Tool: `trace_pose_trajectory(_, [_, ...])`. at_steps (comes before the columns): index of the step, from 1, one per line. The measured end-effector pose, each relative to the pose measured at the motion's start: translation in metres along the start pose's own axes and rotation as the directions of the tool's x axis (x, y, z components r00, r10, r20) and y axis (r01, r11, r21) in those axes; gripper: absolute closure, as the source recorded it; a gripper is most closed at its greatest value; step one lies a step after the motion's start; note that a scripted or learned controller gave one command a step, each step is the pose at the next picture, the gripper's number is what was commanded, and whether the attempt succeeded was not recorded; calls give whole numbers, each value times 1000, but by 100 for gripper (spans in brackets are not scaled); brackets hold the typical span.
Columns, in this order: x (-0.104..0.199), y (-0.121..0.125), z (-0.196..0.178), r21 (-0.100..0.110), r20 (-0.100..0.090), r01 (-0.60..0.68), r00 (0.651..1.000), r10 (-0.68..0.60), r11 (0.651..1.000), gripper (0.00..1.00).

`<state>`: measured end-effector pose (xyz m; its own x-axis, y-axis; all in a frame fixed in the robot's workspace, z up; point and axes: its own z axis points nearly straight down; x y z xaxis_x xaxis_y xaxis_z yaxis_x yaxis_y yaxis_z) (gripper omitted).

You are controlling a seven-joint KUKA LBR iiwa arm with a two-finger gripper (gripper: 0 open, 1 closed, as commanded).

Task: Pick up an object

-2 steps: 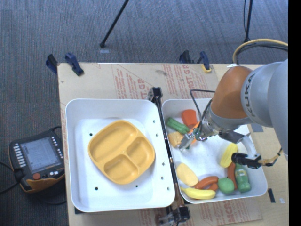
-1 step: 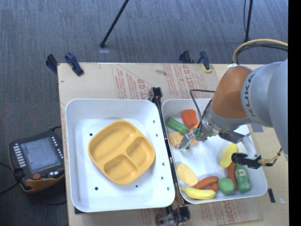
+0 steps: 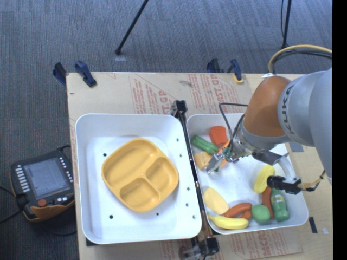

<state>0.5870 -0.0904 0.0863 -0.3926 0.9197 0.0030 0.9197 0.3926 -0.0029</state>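
Arm low over the right bin, jaws among toy food

The grey arm [image 3: 295, 112] with its orange band reaches in from the right and bends down over the right bin [image 3: 301, 221]. Its jaws [image 3: 215, 162] sit low at the bin's upper left part, just beside a small yellow block [image 3: 202, 160] and close under a green pepper-like piece [image 3: 204, 144] and an orange carrot-like piece [image 3: 218, 135]. Whether the jaws are apart or together I cannot tell, as the tips are small and muddled against the toys, and no object can be seen plainly between them.

The rest of the pickable things lie in the same bin: a pale yellow oval piece [image 3: 216, 201] near the left wall, a banana [image 3: 231, 222] along the front edge, a red-orange sausage shape [image 3: 237, 209] just above it, a round green fruit [image 3: 261, 214], a green bottle [image 3: 280, 205] toward the right corner, and a yellow piece [image 3: 263, 178] at mid right.

The left bin [image 3: 87, 145] holds a yellow divided plate [image 3: 140, 174], lying flat and slightly turned. Both bins rest side by side on the table [image 3: 124, 91], whose far edge carries blue clamps [image 3: 85, 72]. A hand-held control pad [image 3: 42, 184] lies on the carpet to the left
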Motion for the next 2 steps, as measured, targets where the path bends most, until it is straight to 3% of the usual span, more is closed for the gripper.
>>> trace_pose_trajectory(2, [0, 0, 0, 0, 0, 0, 1000, 0, 1000, 0])
